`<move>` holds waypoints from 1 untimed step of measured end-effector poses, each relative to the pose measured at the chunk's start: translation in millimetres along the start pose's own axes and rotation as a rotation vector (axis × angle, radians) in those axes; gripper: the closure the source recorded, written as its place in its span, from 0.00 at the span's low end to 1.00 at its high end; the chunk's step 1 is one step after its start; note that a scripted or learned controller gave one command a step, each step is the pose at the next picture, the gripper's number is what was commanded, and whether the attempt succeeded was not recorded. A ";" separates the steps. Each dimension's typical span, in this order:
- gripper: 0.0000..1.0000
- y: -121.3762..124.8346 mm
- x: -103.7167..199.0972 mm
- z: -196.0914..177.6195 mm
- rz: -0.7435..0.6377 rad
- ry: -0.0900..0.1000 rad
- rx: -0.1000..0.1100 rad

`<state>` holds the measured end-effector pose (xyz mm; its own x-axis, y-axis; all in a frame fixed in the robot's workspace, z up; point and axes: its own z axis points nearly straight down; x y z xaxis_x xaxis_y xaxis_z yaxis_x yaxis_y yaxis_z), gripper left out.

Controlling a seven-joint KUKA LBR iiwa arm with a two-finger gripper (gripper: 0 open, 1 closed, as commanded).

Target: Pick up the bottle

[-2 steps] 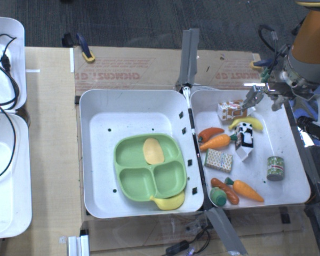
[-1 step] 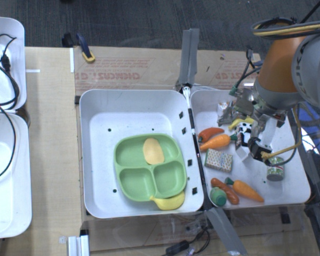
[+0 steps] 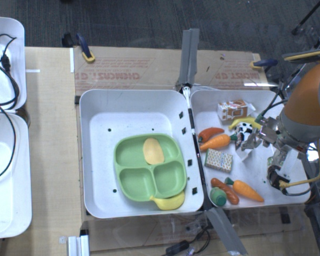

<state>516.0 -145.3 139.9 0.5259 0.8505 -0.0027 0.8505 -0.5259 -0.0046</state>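
The gripper (image 3: 246,141) is low over the middle of the right bin (image 3: 202,97), at the end of the arm that comes in from the right, and from this slanted view I cannot tell if the pincer is wide or narrow, or if anything is inside it. The bottle (image 3: 248,127) is, in my judgement, the small white object with black patches just on the far side of the gripper; it is small and partly covered, so I am not fully sure of this. It lies against a yellow curved toy (image 3: 236,124), with a small printed box (image 3: 232,110) a little farther and an orange carrot (image 3: 217,141) just to the left. The main risk is this crowding: if the pincer closes here, it may take the yellow toy together with the bottle, or take the yellow toy alone. A second risk is that the gripper seems to be a little nearer than the bottle, so it may close beside the bottle and push it toward the far wall. If the bottle is round and smooth, it may also slip out during the lift. The square cracker (image 3: 219,160) on the near side could be knocked as well.
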 end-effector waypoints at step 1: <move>0.00 51.7 -27.8 -158.9 0.341 0.000 -0.002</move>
<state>546.2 -196.1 298.6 0.7798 0.6260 -0.0040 0.6260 -0.7799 -0.0017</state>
